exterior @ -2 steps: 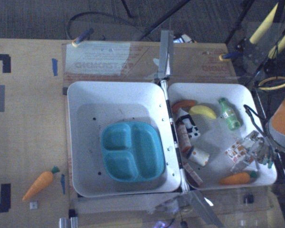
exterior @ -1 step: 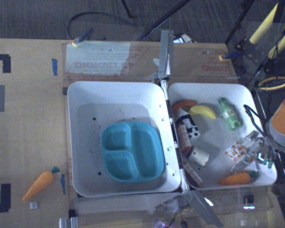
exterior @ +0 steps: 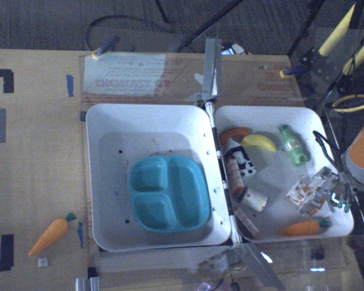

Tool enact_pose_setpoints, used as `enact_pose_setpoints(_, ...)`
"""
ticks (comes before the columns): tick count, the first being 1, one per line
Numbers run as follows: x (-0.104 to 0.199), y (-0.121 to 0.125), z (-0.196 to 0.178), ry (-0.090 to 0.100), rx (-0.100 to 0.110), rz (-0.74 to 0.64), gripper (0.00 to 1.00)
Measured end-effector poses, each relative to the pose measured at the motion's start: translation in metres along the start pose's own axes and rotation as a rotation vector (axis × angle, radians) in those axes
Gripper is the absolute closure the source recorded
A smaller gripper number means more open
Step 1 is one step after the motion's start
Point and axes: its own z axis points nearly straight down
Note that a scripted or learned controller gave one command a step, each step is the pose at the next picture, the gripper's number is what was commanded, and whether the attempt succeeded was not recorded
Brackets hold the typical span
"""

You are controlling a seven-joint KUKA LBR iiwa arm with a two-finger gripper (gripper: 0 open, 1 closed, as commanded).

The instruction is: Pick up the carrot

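Carrot in bin: a carrot (exterior: 301,227) is lying flat near the front edge of the right bin (exterior: 303,115), its green top pointing right, toward the gripper.
Carrot on bench: a second carrot (exterior: 48,236) is lying outside both bins, on the bench (exterior: 36,162) off the left bin's front left corner, green top pointing up and right.
Gripper: the gripper (exterior: 337,193) is sitting low at the right bin's right side, just above and right of the bin's carrot, apart from it.
Claw: it is blurred against the packet, so I cannot tell how it is standing; nothing is showing between its tips.
Packet: a clear packet with orange print (exterior: 304,194) is lying just left of the gripper, above the carrot.
Other things in right bin: a green bottle (exterior: 292,145), a banana (exterior: 259,142), a reddish sausage-shaped toy (exterior: 235,133), a black-and-white carton (exterior: 242,162) and a small white cup on its side (exterior: 255,200).
Left bin: the left bin (exterior: 109,126) is holding a blue divided plate (exterior: 168,194).
Arm: the orange band (exterior: 361,153) is showing at the right edge.
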Motion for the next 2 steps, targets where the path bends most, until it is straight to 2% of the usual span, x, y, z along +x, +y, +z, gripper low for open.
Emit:
enact_pose_setpoints(1, -0.0295, 0.0252, 0.011, 0.011, -0.005, -0.278, 1.0)
enact_pose_setpoints(2, -0.031, 0.021, 0.0119, 0.007, 0.002, -0.276, 0.0)
